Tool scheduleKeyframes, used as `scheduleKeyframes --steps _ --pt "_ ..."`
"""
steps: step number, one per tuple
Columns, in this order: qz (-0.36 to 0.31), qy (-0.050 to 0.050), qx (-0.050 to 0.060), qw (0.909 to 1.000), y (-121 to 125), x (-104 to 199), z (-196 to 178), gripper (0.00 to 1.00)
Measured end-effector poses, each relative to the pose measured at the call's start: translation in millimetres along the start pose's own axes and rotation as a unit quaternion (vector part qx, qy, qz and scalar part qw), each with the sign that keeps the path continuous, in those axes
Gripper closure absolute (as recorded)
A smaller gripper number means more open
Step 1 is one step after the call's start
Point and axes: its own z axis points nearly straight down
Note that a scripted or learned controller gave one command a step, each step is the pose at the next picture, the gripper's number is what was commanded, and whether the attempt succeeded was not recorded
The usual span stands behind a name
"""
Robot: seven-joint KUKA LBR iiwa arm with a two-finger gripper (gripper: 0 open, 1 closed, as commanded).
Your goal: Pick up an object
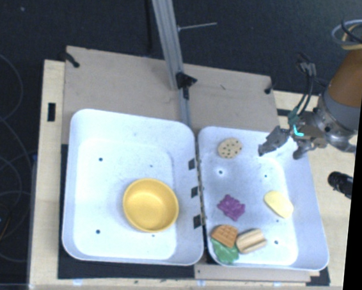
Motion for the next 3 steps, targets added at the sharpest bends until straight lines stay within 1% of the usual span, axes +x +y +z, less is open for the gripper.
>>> scheduleKeyframes --steps 1,2,3 --pt "0.003 -0.002 0.002 1.0000 -1 -4 42 0.00" --pt "0.003 -0.002 0.002 1.0000 -4 -14 88 0.00" --pt "0.003 -0.002 0.003 1.0000 0 -14 132 0.00"
